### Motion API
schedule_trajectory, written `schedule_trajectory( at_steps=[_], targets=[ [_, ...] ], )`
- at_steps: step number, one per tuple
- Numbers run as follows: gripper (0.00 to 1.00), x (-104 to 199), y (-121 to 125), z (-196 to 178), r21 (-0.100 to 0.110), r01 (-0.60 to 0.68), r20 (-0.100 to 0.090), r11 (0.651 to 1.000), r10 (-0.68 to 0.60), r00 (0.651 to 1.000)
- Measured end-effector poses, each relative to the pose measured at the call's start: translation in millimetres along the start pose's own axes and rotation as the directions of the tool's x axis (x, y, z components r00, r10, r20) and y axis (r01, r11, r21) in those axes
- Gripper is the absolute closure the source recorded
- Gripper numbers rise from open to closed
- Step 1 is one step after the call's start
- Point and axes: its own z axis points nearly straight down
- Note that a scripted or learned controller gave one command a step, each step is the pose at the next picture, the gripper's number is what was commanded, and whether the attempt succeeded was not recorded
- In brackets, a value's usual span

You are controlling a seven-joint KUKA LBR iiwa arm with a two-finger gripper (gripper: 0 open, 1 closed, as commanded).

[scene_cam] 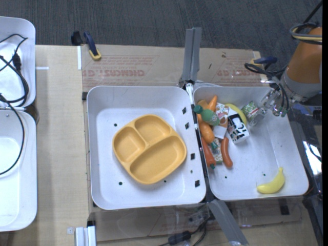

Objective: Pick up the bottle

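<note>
The bottle [251,110] is small and clear with a green label. It lies tilted at the back of the right bin [266,158], just right of a yellow toy [234,108]. My gripper [266,106] reaches in from the right with its fingertips closed on the bottle's right end. The grey wrist and the orange band [306,60] rise behind it at the right edge.
A heap of toy food lies along the right bin's left wall: carrots [206,131], a green piece [208,116], a sausage [226,155] and a black-and-white box [237,127]. A banana [272,183] lies at the front right. A yellow divided plate [149,148] sits in the left bin [102,137].
</note>
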Motion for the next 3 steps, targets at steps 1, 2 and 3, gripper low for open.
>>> schedule_trajectory(
  at_steps=[1,2,3],
  targets=[
    [1.0,-0.9,0.7,-7.7,-0.002,0.0,0.002,1.0,0.0,1.0],
    [1.0,-1.8,1.3,-15.3,-0.003,-0.001,0.003,1.0,0.001,1.0],
    [1.0,-2.8,1.8,-23.2,-0.005,-0.002,0.004,1.0,0.002,1.0]
  ],
)
